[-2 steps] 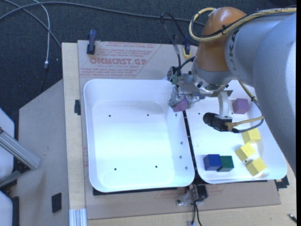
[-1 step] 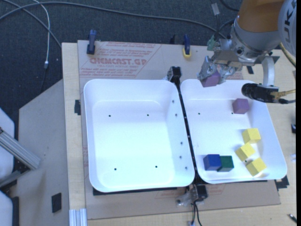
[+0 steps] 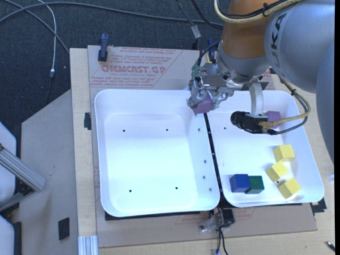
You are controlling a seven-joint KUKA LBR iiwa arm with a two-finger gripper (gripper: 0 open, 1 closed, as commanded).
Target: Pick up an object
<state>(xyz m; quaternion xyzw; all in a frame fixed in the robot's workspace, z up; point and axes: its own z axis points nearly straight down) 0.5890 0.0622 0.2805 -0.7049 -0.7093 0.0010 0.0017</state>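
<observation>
My gripper (image 3: 204, 101) hangs over the divide between the two bins, near their far edge, and is shut on a small purple block (image 3: 202, 105) that shows between its fingers, above the bin floor. In the right bin (image 3: 249, 193) lie a second purple block (image 3: 273, 116) at the far right, three yellow blocks (image 3: 284, 152) (image 3: 277, 171) (image 3: 288, 188) along the right side, and a blue block (image 3: 239, 183) touching a green block (image 3: 255, 184) near the front. A black cable loop (image 3: 245, 121) from the arm dangles over the right bin.
The left bin (image 3: 101, 158) sits beside the right one on a cardboard sheet (image 3: 133, 68). The big grey and orange arm (image 3: 255, 31) covers the far right corner. A blue clamp (image 3: 103, 40) stands at the cardboard's far left.
</observation>
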